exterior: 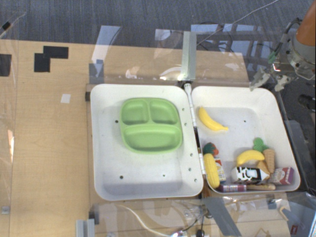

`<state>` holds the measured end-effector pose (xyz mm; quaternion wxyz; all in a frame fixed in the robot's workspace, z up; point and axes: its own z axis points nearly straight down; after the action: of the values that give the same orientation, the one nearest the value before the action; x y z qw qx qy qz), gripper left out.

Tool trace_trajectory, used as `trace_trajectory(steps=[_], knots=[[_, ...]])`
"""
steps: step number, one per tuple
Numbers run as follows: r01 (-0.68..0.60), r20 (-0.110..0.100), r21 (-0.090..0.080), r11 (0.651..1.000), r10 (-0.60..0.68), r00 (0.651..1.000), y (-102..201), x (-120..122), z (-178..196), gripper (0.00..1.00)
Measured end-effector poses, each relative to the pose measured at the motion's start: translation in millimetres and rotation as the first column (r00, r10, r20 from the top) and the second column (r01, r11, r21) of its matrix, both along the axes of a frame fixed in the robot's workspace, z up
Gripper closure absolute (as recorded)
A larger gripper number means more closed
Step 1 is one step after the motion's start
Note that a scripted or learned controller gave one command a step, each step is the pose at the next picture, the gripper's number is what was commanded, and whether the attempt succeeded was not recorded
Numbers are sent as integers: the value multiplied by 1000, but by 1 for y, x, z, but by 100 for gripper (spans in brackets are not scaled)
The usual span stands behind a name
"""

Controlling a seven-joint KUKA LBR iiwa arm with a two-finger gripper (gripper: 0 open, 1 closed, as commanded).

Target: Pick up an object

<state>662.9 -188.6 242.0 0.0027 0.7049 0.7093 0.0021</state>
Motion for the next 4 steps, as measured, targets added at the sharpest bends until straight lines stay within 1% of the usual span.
trace_trajectory(steps=[1,2,3,4], knots=[[-525,-1,-3,851,525,851,57,-30,-116,0],[-485,5,-8,875,485,875,78,-29,-137,0],[-551,7,-11,835,551,835,93,-48,-151,0],[-556,0,-3,831,556,831,93,-3,-152,0]])
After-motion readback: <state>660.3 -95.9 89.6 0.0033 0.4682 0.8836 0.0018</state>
